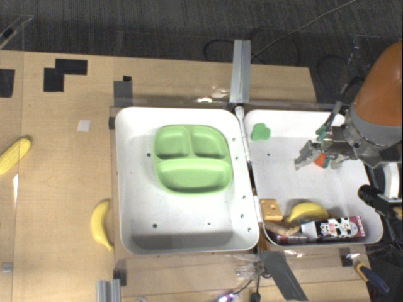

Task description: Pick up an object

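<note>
**Gripper poised over the right bin**

The gripper point(320, 156) is seen low over the right bin point(283, 181), and something small and orange point(320, 161) appears pinched between its fingertips, though a firm hold cannot be confirmed. The lifting step is judged to be in hand; a straight rise is called for next.

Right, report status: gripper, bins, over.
Gripper over right bin, nothing visibly held. Banana, carton along near wall. Green divided plate in left bin.
</note>
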Controlling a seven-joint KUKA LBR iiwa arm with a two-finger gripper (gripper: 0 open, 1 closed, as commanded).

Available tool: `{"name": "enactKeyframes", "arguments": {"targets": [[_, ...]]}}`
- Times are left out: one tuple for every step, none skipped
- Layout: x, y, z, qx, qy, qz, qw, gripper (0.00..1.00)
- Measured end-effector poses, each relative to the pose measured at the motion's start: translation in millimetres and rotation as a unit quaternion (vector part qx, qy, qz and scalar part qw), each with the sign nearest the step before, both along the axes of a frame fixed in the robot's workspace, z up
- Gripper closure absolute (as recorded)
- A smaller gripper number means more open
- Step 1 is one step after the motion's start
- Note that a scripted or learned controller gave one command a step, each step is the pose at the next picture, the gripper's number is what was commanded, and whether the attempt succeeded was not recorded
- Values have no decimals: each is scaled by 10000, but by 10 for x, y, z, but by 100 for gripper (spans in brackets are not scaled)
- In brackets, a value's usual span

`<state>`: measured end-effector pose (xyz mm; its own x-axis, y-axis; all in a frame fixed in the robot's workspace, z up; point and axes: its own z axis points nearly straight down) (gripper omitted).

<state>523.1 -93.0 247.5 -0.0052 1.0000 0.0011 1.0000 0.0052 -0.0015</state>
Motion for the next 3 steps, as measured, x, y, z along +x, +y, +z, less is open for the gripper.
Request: {"name": "enactKeyframes", "arguments": {"targets": [[577,-823,-523,-3,3,-367,9993,0],[666,-950,-1528,-4,-23,-20,10000,0],[1189,-945,-1598,-12,-53,415,9991,0]]}}
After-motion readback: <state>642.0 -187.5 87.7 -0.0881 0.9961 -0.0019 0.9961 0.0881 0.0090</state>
